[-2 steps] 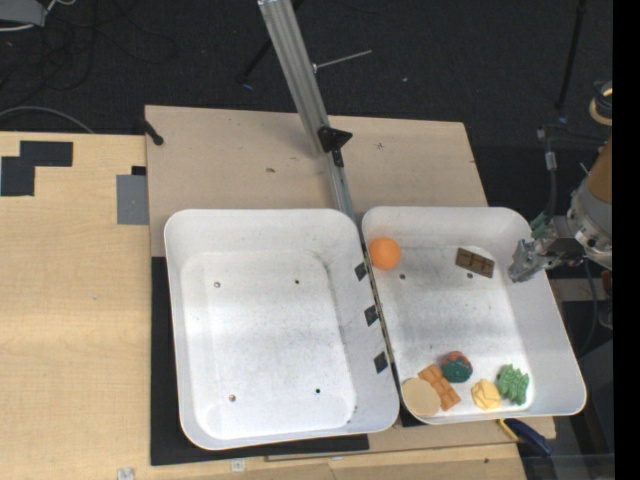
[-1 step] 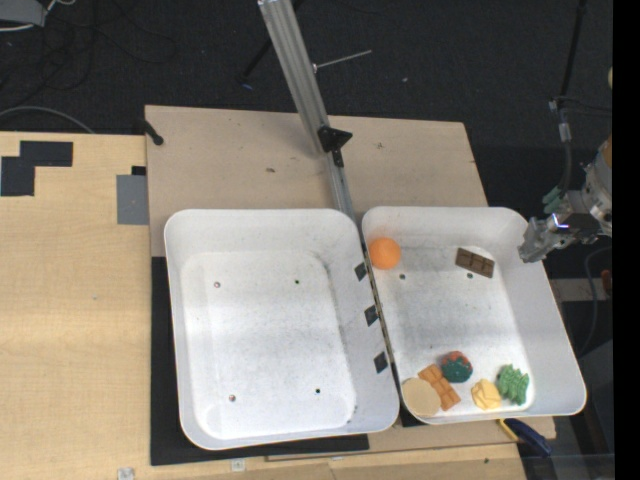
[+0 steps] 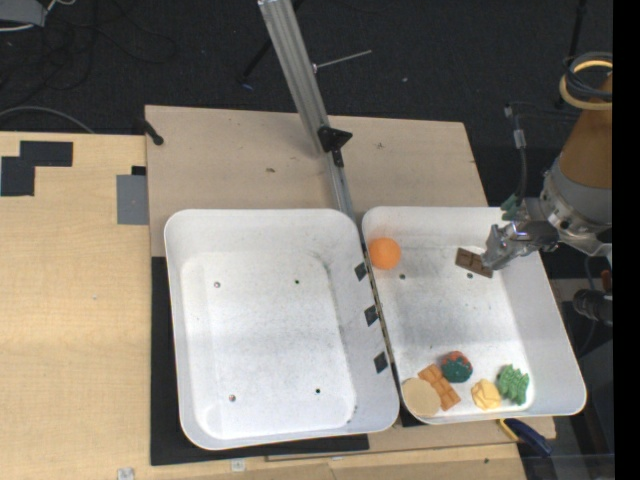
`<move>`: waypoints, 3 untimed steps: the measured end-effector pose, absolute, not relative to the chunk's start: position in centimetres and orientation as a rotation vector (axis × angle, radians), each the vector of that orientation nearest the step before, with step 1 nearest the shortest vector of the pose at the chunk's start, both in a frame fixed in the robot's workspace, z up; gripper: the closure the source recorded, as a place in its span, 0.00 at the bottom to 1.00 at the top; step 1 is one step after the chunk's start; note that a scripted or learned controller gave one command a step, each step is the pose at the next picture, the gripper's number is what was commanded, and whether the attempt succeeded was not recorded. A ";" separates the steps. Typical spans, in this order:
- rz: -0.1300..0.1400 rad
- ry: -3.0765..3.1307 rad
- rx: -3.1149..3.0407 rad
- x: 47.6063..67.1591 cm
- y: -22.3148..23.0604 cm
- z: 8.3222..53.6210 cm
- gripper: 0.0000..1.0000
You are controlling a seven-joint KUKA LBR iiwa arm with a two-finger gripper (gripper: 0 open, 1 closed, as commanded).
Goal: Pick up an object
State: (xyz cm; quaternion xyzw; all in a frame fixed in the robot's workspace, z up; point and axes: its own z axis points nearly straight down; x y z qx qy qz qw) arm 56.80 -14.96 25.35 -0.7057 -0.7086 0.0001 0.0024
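The gripper (image 3: 492, 256) grasped a small, flat brown block (image 3: 472, 261), its long axis pointing toward four o'clock.

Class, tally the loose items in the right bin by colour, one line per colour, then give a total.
Orange: 2, ball and strip
Brown: 1, block
Tan: 1, disc
Yellow: 1, lump
Green: 1, leafy piece
Teal and red: 1, round piece
Total: 7
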 end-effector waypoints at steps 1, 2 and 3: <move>0.000 -2.224 -2.214 57.5 -10.1 25.8 1.00; 0.001 -2.223 -2.215 58.1 -5.7 25.9 1.00; 0.000 -2.224 -2.215 58.8 -0.4 26.1 1.00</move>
